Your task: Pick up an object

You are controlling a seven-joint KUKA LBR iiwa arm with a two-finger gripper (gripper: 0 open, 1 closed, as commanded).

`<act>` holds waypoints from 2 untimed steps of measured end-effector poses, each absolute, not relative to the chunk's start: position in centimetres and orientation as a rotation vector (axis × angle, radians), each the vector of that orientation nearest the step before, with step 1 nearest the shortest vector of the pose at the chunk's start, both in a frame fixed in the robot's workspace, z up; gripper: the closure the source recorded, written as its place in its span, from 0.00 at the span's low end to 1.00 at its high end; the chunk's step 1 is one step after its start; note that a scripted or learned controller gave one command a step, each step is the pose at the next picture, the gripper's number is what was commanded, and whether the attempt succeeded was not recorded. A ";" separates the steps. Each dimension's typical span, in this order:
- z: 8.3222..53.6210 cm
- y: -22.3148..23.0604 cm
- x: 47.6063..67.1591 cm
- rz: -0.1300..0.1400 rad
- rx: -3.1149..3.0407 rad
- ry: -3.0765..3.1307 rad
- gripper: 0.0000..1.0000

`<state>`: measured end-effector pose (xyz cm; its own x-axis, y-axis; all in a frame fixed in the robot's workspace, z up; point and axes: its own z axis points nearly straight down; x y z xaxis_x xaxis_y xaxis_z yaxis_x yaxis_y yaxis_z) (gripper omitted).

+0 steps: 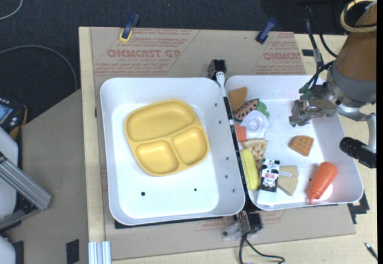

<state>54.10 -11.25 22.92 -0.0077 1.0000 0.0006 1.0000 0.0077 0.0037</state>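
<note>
The right bin [353, 194] holds several toy foods. An orange carrot [321, 181] lies at its front right. A brown waffle piece [301, 145] sits just below my gripper [301, 115], which hangs over the bin's back right part with nothing seen in it. Along the bin's left side lie a yellow corn cob [249, 168], a black-and-white carton [270, 175], a tan bread slice [289, 179], a pizza wedge [257, 149], a red block [240, 133], a watermelon slice [246, 108] and an orange wedge [237, 96].
The left bin [114, 137] holds a yellow divided plate [166, 136]. The arm's orange band [359, 53] rises at the right edge. A black camera part [358, 150] juts in over the right bin's rim. Clips [127, 28] hold the cardboard at the back.
</note>
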 end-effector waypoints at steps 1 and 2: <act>22.1 -7.2 56.3 0.003 2.214 2.225 1.00; 21.3 -2.3 58.2 0.003 2.215 2.225 1.00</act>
